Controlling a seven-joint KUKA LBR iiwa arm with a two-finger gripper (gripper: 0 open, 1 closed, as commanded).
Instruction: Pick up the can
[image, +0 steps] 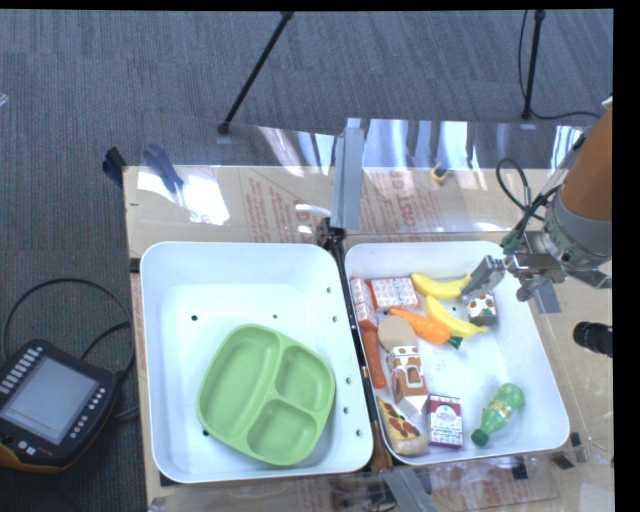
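A small can (482, 308) with a dark, red and white label lies in the right bin (535, 385), at the right-hand tips of two yellow bananas (447, 300). My gripper (507, 283) hangs over the bin's upper right part, just above and right of the can. Its two grey fingers (486, 272) are spread open with nothing between them. The left finger is close over the can; I cannot tell whether it touches.
The right bin also holds an orange carrot (425, 326), small food boxes (393, 293), a hot dog (402, 422), a red carton (445, 419) and a green bottle (498, 411). A green divided plate (266, 393) lies in the left bin (180, 280).
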